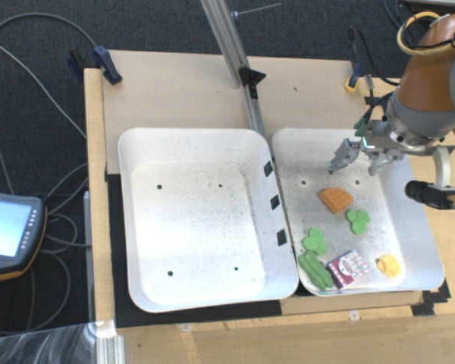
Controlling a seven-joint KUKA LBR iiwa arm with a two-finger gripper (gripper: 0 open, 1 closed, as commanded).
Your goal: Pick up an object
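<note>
My gripper (359, 160) hangs over the back part of the right bin (288, 146), fingers spread open with nothing between them. Below it in the bin lies an orange waffle-like piece (336, 199), slightly left of the gripper. A green clover-shaped piece (358, 220) lies just in front of that. Near the bin's front edge are a green leafy piece (315, 241), a long green piece (315, 270), a pink and white packet (348, 268) and a yellow piece (389, 265).
The left bin (136, 150) stands beside the right one, with black clips along the shared wall. A metal pole (224, 29) slants over the bench's back. A tablet (7, 230) lies off the bench at the left.
</note>
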